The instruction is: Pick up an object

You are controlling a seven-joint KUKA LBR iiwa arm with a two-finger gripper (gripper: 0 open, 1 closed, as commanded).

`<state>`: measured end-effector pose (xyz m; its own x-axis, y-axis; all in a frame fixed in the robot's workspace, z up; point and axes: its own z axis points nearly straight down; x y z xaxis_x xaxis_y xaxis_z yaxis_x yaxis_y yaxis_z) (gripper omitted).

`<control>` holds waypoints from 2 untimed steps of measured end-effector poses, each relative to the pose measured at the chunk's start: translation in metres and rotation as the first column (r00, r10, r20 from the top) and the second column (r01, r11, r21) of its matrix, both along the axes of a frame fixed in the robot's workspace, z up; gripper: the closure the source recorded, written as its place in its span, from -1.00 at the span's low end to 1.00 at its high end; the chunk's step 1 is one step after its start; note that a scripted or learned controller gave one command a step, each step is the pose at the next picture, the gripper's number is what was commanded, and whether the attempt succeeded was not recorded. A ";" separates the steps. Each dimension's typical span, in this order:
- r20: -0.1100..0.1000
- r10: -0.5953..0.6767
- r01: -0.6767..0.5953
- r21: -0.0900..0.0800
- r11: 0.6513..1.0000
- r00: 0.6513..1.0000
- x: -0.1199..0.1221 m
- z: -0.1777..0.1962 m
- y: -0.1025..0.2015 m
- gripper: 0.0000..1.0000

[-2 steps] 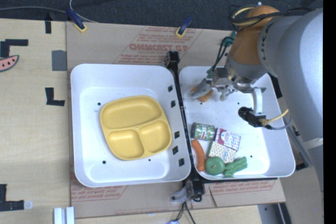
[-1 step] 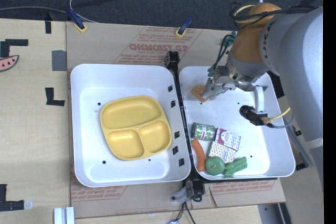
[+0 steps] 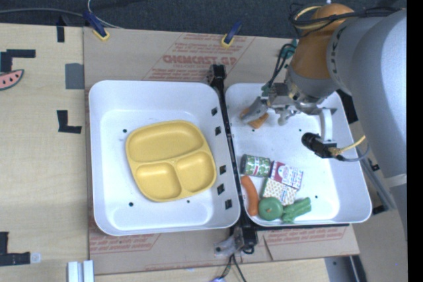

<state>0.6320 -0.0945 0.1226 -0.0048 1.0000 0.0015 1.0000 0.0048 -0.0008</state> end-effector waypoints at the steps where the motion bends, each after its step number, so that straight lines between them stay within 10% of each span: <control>1: -0.001 0.001 -0.001 0.001 1.000 1.000 0.000 0.009 0.001 1.00; 2: -0.001 0.001 -0.001 0.001 1.000 1.000 0.000 0.009 0.001 -1.00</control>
<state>0.6319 -0.0938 0.1317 -0.0057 1.0000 0.0026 1.0000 0.0057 -0.0019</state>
